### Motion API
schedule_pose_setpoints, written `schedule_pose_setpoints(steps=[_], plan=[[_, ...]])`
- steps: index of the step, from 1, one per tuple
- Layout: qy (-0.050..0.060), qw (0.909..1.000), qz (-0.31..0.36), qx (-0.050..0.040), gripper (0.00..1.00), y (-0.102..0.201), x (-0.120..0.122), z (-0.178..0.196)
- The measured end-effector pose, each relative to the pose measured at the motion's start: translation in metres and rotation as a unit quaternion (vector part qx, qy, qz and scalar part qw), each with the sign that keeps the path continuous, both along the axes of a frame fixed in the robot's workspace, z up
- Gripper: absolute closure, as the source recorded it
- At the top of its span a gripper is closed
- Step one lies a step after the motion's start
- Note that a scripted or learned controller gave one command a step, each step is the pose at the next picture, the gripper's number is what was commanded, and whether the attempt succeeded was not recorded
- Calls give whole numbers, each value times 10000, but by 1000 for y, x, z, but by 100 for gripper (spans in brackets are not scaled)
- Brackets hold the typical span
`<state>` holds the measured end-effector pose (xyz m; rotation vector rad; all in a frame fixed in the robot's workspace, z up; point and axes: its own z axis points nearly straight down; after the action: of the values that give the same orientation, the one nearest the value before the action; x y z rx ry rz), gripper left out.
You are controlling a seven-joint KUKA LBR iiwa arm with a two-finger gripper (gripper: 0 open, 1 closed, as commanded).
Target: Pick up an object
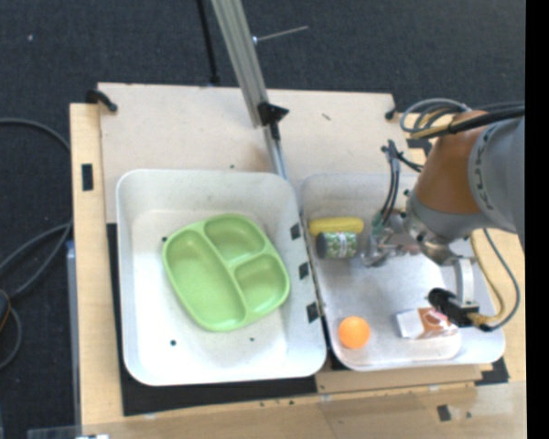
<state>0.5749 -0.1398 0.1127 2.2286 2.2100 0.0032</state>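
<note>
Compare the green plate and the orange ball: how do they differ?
The plate is green, flat and split into three compartments; the ball is orange, round and plain. The plate lies in the left bin, the ball in the right bin. The plate is far larger. Both lie untouched.

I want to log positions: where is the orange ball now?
The ball lies in the right bin, near its front left corner, below the jar and left of the packet.
</note>
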Motion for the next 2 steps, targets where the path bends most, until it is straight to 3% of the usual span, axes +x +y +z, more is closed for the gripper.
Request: schedule_pose_setpoints(steps=[1,2], plan=[[-19,10000,24,-6,100,-3,-7,58],[-13,10000,56,-4,100,-5,-6,92]])
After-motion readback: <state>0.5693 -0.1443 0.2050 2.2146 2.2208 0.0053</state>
